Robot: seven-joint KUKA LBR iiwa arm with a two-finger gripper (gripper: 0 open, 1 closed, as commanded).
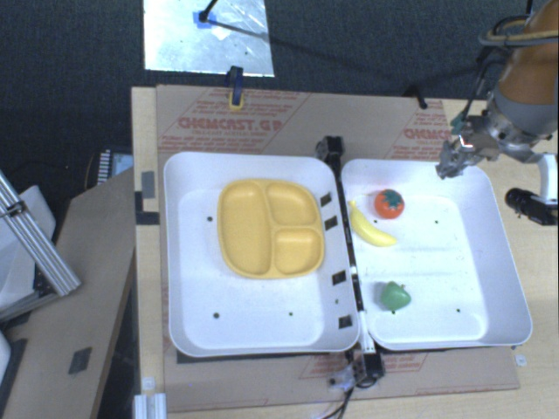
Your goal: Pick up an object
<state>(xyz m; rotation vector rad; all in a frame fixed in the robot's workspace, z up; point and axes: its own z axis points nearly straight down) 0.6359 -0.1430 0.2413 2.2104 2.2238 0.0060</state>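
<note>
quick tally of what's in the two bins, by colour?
Yellow: 2, a divided tray in the left bin and a banana in the right bin
Red-orange: 1, a tomato in the right bin
Green: 1, a pepper in the right bin
Total: 4

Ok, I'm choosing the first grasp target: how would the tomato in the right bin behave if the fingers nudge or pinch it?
The tomato looks round and glossy, so it would probably roll when nudged and may slip from a pinch. It lies right by the banana, which might stop a roll that way. It looks like a toy, so likely light and stiff.
</note>
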